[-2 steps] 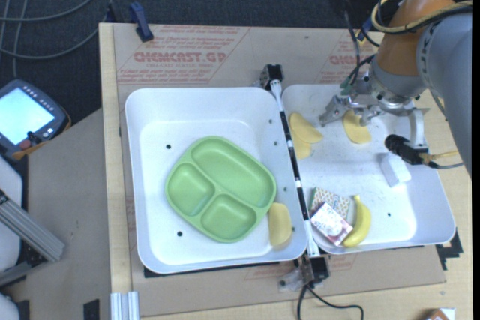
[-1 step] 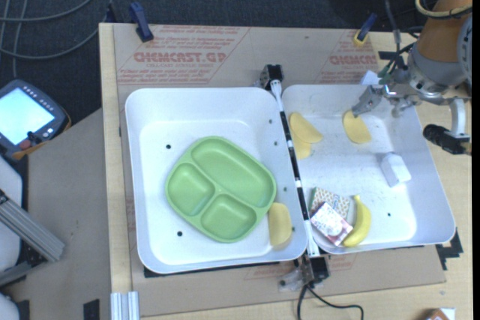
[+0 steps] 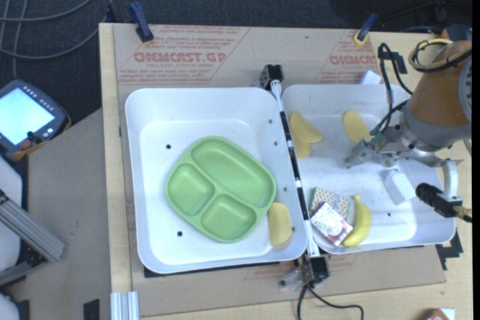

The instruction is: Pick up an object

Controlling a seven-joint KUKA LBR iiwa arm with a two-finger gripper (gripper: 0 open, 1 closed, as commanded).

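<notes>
We see the gripper [image 3: 358, 154] low inside the right bin [image 3: 330, 103], and we cannot tell how it stands.

The nearest thing to it is a pale yellow, rounded chip-like piece [image 3: 355, 124], just above and touching or nearly so. A second, similar yellow piece [image 3: 303, 130] lies further to the gripper's left, against the wall between the bins. Below the gripper, toward the near edge, a banana [image 3: 359, 222] curves beside a red-and-white packet [image 3: 330, 220]. Well to its left, the left bin [image 3: 146, 124] carries a green divided plate [image 3: 220, 188] with three compartments, and another pale yellow piece [image 3: 280, 224] just beside it. Both bins sit on the tabletop [image 3: 187, 56].
</notes>
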